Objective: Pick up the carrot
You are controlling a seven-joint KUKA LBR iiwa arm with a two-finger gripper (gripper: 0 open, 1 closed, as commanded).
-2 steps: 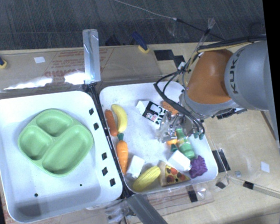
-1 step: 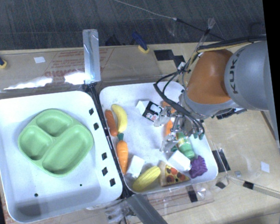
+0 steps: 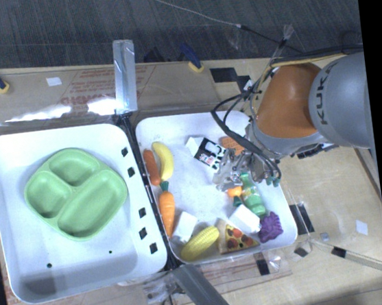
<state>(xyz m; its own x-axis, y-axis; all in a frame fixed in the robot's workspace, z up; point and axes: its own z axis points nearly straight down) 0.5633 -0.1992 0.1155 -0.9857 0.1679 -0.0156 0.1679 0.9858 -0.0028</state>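
Observation:
The carrot [image 3: 167,212] is orange with a small green top. It lies lengthwise along the left wall of the right bin [image 3: 174,126], tip toward the front. My gripper [image 3: 237,171] hangs low over the right half of that bin, well to the right of the carrot and apart from it. It sits among small items there, just above a small orange piece [image 3: 234,192] and a green toy [image 3: 253,201]. The arm's orange band [image 3: 285,102] is behind it.
A banana [image 3: 165,160] and a reddish sausage [image 3: 151,165] lie just behind the carrot. Corn [image 3: 200,242], a pizza slice [image 3: 235,237], a white block [image 3: 244,218] and purple grapes [image 3: 270,225] line the front. A black-and-white card [image 3: 208,152] lies mid-bin. The left bin holds a green divided plate [image 3: 76,191].

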